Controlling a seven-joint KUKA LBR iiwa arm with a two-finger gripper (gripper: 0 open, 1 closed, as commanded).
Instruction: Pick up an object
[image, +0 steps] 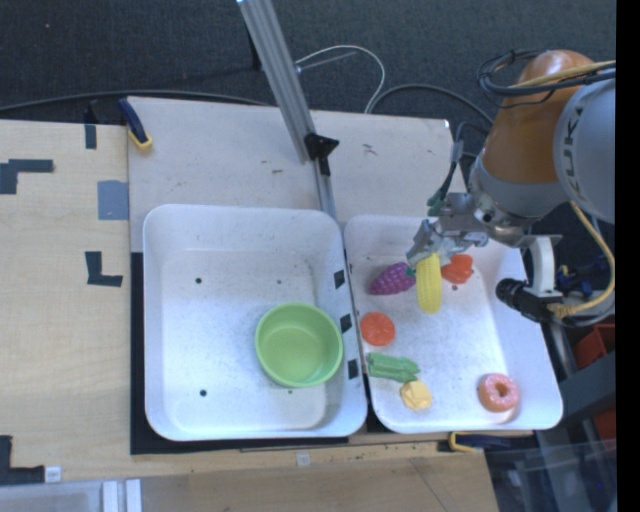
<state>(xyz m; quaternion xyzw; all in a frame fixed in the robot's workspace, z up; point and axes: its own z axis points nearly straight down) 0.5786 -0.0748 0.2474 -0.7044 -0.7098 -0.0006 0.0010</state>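
Gripper over yellow corn — grip state: cannot tell. Purple grapes crowd beside it — descend centred, close along the cob.

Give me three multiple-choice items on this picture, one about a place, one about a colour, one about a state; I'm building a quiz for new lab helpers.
1. Where is the bowl?
A. In the left bin
B. In the right bin
C. On the bare bench

2. What colour is the doughnut near the right bin's front corner?
A. Blue
B. Pink
C. Black

3. How does the bowl stand?
A. Tipped on its side
B. Upside down
C. Upright, opening up

Answers:
1. A, since the bowl sits at the front right of the left bin, beside the divide between the bins.
2. B, as its ring is pink with a pale middle.
3. C, because its round rim and hollow inside face the camera.

The gripper hangs over the right bin's back part, next to the corn.
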